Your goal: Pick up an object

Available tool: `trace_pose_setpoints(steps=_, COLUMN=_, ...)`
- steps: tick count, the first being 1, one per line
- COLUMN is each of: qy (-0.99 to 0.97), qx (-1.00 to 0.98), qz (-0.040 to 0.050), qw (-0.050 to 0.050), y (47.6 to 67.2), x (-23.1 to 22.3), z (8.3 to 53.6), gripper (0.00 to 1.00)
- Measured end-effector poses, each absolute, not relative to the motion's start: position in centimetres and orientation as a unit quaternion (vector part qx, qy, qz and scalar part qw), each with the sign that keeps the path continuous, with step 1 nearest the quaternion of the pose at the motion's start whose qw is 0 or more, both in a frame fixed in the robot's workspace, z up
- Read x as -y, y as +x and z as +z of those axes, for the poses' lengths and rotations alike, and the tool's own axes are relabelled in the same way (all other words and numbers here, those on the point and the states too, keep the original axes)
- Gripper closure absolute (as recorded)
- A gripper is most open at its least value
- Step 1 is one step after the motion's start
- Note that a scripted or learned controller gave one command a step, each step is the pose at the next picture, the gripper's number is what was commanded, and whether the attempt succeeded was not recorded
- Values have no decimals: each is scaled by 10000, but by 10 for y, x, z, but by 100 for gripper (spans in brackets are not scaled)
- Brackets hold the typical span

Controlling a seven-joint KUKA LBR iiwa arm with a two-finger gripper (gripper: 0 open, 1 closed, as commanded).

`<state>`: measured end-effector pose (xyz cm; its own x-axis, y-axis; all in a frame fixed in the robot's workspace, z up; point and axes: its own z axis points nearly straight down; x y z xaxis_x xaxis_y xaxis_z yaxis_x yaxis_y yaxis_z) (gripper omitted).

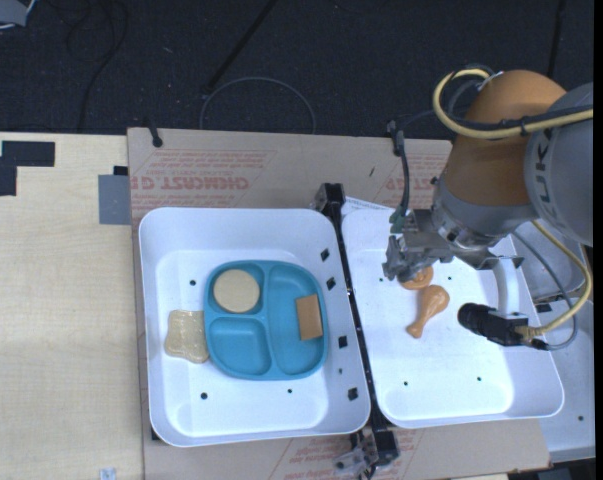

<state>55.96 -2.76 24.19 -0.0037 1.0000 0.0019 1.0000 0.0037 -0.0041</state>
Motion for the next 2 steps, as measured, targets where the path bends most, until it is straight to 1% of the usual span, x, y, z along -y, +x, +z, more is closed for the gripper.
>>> trace_pose_setpoints(steps=1, qy=-7059, qx=7083, qz=6, qw=16, y=570, x=-14, z=238, gripper=100)
trace_pose_setpoints(steps=2, qy=-7058, qx=7084, qz=9, qw=15, y=579, x=-67, z=223, gripper=100)
